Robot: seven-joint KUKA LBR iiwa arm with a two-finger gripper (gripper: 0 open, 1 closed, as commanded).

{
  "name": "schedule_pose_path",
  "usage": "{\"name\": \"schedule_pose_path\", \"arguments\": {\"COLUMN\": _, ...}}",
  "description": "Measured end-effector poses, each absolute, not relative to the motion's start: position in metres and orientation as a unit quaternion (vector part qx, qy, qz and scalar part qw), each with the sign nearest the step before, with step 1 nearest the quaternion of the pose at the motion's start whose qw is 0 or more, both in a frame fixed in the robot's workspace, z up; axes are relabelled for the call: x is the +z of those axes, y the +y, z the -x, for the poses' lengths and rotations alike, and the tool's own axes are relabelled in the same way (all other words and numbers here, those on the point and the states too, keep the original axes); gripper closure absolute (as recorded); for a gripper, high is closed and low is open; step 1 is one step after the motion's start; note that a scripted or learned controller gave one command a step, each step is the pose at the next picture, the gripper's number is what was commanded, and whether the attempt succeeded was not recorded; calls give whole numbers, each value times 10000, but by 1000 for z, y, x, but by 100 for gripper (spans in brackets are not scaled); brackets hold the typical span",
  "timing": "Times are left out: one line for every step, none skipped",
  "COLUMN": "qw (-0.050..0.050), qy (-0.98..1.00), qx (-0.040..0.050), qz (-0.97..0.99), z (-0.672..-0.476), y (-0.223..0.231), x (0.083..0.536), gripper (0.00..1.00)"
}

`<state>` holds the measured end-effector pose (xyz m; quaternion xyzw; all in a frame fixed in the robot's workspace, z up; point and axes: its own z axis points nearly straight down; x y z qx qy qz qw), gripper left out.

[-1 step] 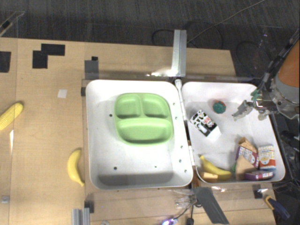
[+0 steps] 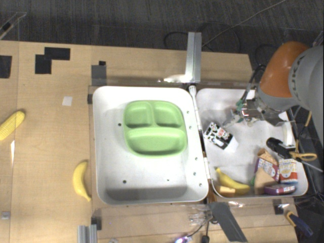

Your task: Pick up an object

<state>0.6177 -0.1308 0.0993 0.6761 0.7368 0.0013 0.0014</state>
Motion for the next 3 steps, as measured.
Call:
{"name": "schedule_pose_path", "arguments": {"qw": 37, "qy": 7726, "qx": 23, "qz": -6349, "z": -671, "y": -102, "x": 88, "gripper": 0}}
{"name": "schedule_pose_path", "arguments": {"qw": 73, "qy": 7748, "qx": 50, "qz": -6322, "z": -674, "y": -100, "x": 102, "gripper": 100}}
{"name": "schedule_pose_path", "arguments": {"qw": 31, "qy": 7588, "qx": 32, "qz": -6513, "z": -670, "y": -35, "x": 206, "gripper": 100}}
